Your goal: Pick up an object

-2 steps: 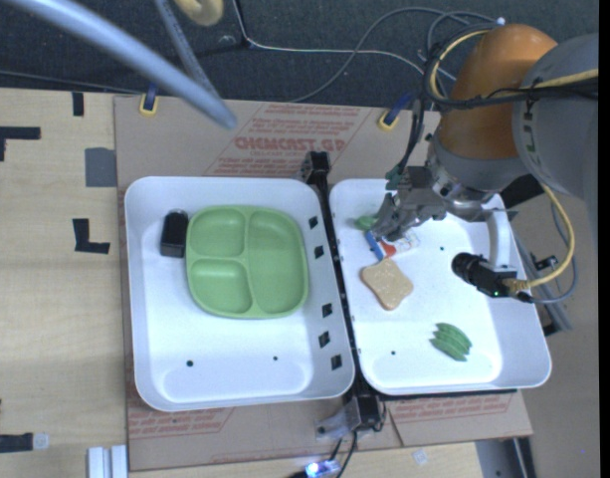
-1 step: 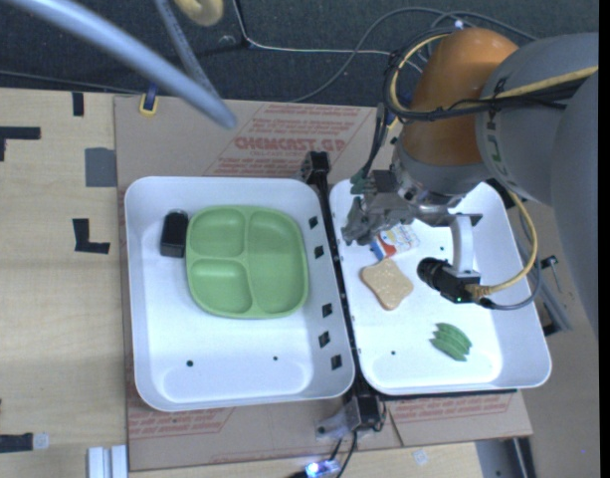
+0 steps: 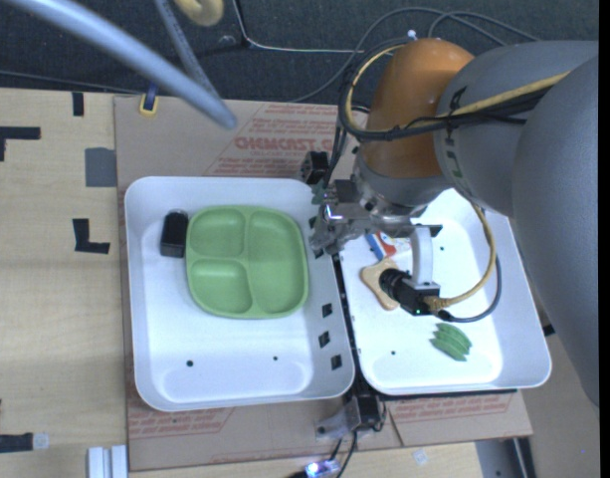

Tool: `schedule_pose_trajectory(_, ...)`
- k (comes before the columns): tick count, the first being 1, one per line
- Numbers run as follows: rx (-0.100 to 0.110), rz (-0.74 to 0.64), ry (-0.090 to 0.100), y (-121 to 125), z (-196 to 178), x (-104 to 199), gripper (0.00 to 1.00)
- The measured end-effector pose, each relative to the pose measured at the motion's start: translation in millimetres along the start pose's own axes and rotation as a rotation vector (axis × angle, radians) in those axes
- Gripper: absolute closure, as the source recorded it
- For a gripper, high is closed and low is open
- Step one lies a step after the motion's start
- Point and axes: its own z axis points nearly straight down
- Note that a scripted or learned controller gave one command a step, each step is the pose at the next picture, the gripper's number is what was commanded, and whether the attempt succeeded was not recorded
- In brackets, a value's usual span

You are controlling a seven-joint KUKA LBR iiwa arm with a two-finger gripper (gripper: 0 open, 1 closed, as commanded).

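Tan piece (image 3: 375, 283) lay just beside gripper (image 3: 359, 229), whose opening could not be told; red-blue bits (image 3: 380, 240) nearby might crowd a grasp, causing a miss

Pale bench (image 3: 46, 297), seemingly cardboard mat (image 3: 275, 137)

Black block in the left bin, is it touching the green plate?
Touching. The camera view shows the black block against the left rim of the green plate, with no gap between them.
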Motion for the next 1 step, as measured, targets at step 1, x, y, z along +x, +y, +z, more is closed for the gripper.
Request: schedule_pose_trajectory(1,0.001,-0.001,0.0,-8.2,12.2,50.8,1.0)
